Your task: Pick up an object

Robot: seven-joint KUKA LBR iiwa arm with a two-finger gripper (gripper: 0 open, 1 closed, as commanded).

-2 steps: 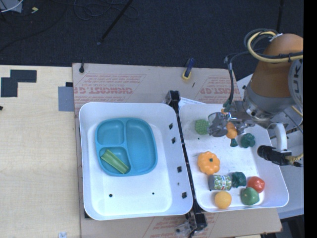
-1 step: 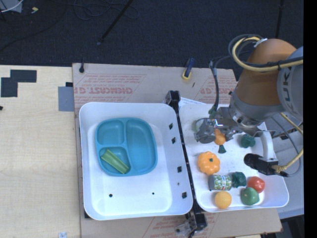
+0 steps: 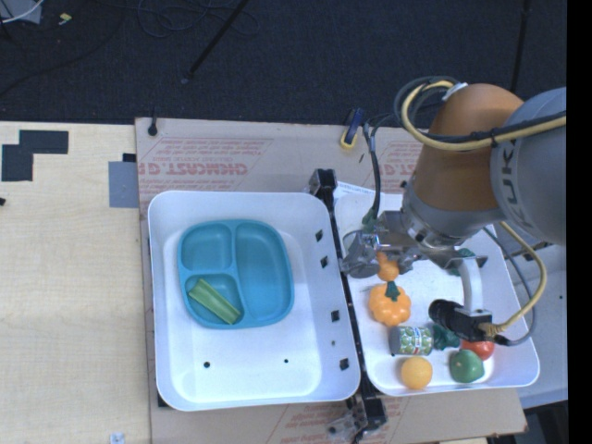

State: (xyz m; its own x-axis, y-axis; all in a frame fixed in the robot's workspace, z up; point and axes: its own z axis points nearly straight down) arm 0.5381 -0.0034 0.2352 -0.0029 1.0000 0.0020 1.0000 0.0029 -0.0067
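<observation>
My gripper (image 3: 372,252) hangs over the upper left part of the right bin (image 3: 518,368), under the orange-banded wrist. A small orange piece (image 3: 388,270) sits right at the gripper's lower edge; whether it is held is unclear. Just below it lies an orange pumpkin-like toy with a green stem (image 3: 389,305). Further down are a small can on its side (image 3: 412,340), a yellow ball (image 3: 416,373), a green round toy (image 3: 466,367) and a red piece (image 3: 480,348).
The left bin (image 3: 176,359) holds a blue divided plate (image 3: 264,257) with a green strip (image 3: 213,302) in its lower-left compartment. A ridge with black clips (image 3: 338,276) separates the two bins, close to the gripper's left.
</observation>
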